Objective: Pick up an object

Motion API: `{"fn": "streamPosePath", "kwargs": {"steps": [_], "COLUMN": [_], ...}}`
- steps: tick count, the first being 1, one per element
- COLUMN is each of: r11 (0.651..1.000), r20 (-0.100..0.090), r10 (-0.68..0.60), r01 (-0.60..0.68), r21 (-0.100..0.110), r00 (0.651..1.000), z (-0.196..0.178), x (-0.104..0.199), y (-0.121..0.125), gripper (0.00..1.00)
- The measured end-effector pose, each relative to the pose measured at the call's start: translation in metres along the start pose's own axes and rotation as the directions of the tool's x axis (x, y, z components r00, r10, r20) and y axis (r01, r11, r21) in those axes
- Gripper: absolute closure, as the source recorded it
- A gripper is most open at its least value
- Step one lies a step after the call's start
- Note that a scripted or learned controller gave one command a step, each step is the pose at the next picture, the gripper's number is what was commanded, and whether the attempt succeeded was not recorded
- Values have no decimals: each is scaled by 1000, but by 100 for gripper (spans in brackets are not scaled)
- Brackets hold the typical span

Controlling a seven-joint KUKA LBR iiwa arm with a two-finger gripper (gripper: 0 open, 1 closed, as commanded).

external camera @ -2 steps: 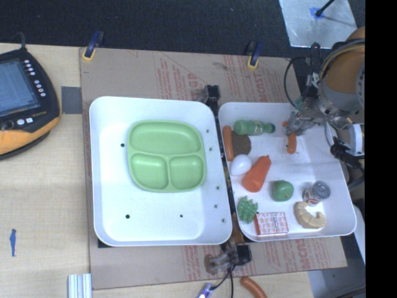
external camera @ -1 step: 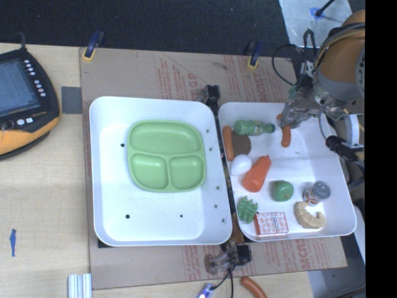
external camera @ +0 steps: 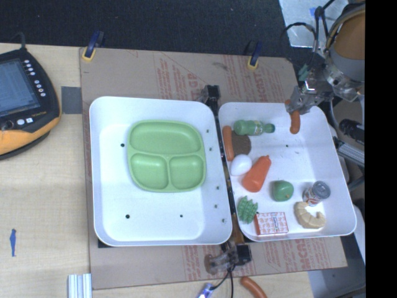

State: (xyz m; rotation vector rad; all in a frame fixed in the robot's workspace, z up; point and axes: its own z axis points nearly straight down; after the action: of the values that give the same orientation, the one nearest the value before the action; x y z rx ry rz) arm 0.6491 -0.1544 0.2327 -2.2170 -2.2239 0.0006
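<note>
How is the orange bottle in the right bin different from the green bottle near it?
The orange bottle is plain orange; the green bottle is green with a pale cap. The orange one lies slanted mid-bin; the green one lies sideways near the bin's far edge. Both lie flat in the right bin.

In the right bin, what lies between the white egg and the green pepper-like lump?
The orange carrot-shaped bottle lies tilted between the white egg and the green rounded lump, touching or nearly touching the egg, as the overhead camera view shows.
</note>
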Motion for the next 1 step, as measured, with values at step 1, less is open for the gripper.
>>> {"fn": "streamPosePath", "kwargs": {"steps": [1], "r11": [1000], "r20": [1], "r10": [-3], "r01": [3], "r21": [3], "r00": [1000], "z": [-15], "x": [81], "y": [-65], "gripper": [100]}}
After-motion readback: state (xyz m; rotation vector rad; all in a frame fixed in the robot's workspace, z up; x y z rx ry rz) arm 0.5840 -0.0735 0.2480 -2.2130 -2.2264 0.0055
